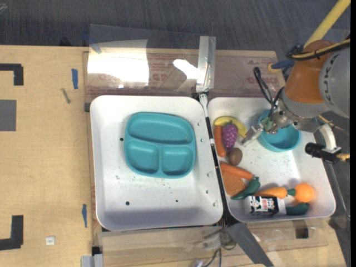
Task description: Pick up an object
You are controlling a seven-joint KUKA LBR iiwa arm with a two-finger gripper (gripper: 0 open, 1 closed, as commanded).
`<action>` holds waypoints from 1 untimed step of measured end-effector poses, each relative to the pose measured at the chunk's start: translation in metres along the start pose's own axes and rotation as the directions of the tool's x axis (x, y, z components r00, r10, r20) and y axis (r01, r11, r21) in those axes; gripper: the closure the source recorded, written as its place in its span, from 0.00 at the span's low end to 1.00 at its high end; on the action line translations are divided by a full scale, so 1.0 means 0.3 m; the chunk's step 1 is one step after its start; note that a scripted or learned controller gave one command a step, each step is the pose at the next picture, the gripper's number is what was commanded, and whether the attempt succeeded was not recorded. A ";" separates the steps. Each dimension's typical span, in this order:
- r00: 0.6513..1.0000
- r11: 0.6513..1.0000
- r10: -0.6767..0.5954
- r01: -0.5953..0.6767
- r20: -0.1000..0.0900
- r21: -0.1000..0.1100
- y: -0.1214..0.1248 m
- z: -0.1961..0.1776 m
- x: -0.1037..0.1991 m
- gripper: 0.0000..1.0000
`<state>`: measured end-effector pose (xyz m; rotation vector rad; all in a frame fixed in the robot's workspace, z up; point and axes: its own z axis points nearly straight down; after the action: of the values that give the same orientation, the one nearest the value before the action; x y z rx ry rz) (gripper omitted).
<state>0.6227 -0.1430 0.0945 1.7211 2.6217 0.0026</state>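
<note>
Gripper (pixel 258 131) over right bin (pixel 320 204)
You see it beside the teal bowl (pixel 281 139); its jaw state cannot be determined here.

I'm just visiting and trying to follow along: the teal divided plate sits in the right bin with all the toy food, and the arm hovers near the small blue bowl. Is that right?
Not quite. The teal divided plate lies alone in the left bin, not the right bin. The camera view shows this. The toy food is in the right bin, and the gripper is beside the small blue bowl there.
</note>
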 end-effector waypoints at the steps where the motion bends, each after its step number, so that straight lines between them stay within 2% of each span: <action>1: 0.999 0.999 0.039 -0.039 0.005 -0.004 0.043 0.015 0.107 0.00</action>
<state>0.6217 -0.1084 0.0899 1.7686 2.5823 0.0034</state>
